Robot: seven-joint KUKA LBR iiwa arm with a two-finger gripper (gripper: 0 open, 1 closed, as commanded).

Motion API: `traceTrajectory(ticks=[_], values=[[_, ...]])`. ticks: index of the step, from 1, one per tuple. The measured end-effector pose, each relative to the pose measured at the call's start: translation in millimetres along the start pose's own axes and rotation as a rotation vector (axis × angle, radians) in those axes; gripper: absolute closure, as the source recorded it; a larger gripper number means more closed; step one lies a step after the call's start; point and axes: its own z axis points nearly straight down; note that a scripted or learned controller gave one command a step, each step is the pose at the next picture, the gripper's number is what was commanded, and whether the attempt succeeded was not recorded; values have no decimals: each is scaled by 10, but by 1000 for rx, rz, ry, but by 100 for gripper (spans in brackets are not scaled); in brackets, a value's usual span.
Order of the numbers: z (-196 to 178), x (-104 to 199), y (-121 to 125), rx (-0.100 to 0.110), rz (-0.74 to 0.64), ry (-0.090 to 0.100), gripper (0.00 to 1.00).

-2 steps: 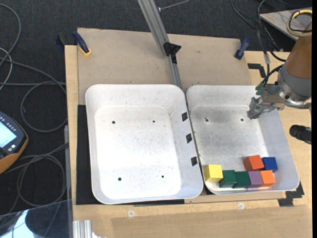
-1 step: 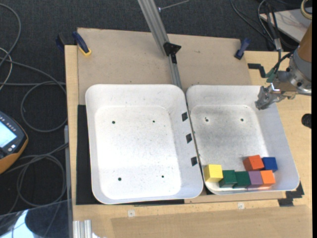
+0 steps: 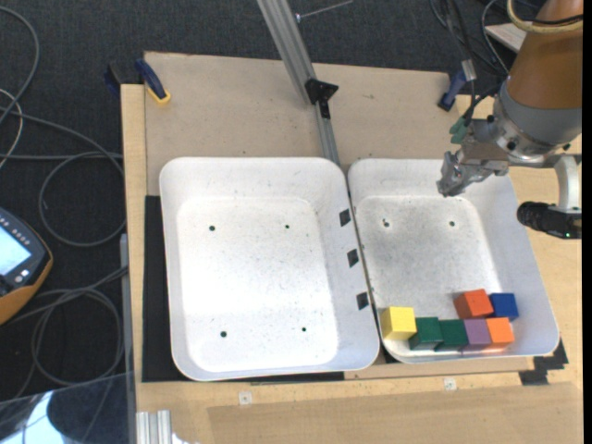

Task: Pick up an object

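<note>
Arm point(image 3: 546, 54) enters from the right, upper part cut off by the frame edge; orange band and grey wrist visible. Claw point(image 3: 450, 183) hangs over the far rim of the right bin point(image 3: 518, 239), seen end-on and small: finger state cannot be told, and nothing is seen between them.

Task objs: a cluster of small blocks in the right bin's near corner, well apart from the claw. Ref. the yellow block point(image 3: 400, 321), which sits leftmost, nearest the divider between bins:
- green blocks point(image 3: 440, 332): touching it on the right, along the near rim; count unclear, edges merge.
- purple block point(image 3: 477, 333): further right, same row.
- orange block point(image 3: 499, 330): right end of the row.
- red block point(image 3: 473, 302): behind the purple one.
- blue block point(image 3: 504, 304): just beside red, rightmost.

Left bin point(image 3: 176, 248) lies beside the right bin on the bench point(image 3: 231, 109). Metal strut point(image 3: 296, 54) runs from the top edge down to the bins' junction; its upper end is cut off.
</note>
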Motion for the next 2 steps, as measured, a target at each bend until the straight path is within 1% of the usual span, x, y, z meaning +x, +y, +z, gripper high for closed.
traceTrajectory(ticks=[1, 2], values=[[145, 492, 194, 1, 0, 0, 100], [250, 1094, 245, 5, 0, 1, 100]])
